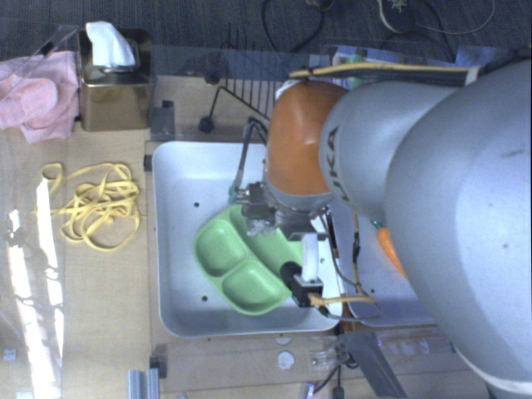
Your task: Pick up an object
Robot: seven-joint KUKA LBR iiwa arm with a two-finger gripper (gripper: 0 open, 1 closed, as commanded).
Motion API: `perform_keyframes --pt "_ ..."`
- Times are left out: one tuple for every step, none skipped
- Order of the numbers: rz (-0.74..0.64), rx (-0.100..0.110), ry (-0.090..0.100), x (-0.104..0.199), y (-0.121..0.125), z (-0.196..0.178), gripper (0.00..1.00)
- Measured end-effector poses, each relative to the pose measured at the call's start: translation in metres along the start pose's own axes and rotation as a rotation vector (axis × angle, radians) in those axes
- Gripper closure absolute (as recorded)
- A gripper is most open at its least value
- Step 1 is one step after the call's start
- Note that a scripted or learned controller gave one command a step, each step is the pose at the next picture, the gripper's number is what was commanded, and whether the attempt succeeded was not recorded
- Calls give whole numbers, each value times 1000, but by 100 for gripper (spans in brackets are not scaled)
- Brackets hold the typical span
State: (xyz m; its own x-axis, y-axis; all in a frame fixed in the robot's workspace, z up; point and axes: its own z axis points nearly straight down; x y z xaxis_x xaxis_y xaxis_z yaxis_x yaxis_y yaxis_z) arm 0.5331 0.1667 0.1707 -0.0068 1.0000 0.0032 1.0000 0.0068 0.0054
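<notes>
A light green divided dish [233, 264] with two hollows lies in the left white bin [179, 189], toward its front right. The grey arm with its orange band [299, 148] reaches in from the right and hangs over the dish's right end. The gripper [264, 214] is low over the dish's upper right rim, mostly hidden under the wrist. A small orange object [389, 252] peeks out beside the arm over the right bin.
A yellow tangle of cord [96, 202] lies on the bench left of the bins. A tissue box [112, 77] and a pink cloth [37, 98] sit at the back left. Cables run along the arm near the bins' divider [332, 298].
</notes>
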Motion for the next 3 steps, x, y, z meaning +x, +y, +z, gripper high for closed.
perform_keyframes --pt "0 0 0 0 0 0 0" --pt "-1 -3 1 1 1 -11 100" --pt "-1 -2 1 1 1 -10 0"
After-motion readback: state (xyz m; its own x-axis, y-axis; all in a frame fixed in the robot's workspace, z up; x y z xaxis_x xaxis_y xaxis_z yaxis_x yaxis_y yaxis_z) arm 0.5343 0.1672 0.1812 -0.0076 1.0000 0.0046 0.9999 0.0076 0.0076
